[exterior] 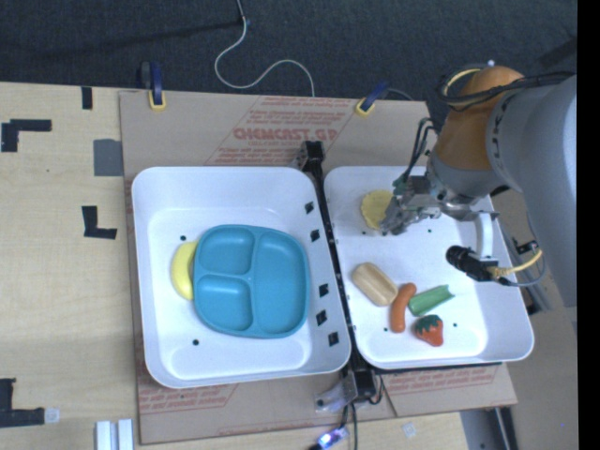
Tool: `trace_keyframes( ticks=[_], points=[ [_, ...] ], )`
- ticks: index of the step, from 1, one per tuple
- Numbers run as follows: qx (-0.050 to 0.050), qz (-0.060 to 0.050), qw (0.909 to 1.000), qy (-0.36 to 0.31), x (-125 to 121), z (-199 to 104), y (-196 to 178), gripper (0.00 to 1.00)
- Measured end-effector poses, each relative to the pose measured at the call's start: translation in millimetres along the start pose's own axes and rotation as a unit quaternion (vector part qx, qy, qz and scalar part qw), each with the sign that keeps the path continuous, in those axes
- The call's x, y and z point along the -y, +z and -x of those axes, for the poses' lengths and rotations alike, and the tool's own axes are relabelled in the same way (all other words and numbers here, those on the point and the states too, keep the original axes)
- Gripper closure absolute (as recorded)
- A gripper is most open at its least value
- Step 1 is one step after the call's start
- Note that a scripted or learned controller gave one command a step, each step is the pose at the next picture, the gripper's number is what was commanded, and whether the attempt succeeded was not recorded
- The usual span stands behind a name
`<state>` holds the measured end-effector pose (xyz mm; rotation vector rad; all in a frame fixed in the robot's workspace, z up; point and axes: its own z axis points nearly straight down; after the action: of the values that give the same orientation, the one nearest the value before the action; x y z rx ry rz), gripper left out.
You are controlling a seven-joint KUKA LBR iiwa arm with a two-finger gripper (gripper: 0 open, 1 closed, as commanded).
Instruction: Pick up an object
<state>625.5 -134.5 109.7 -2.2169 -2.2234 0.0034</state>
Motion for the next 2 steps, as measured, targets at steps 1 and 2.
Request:
trace_keyframes(
  ticks=[1,2],
  points=[
    [0.0,0.003,1.0,0.001,-8.2,4.7,-48.0,1.0],
    [0.0,0.002,1.0,0.0,-8.6,4.1,-93.8,1.0]
  ],
)
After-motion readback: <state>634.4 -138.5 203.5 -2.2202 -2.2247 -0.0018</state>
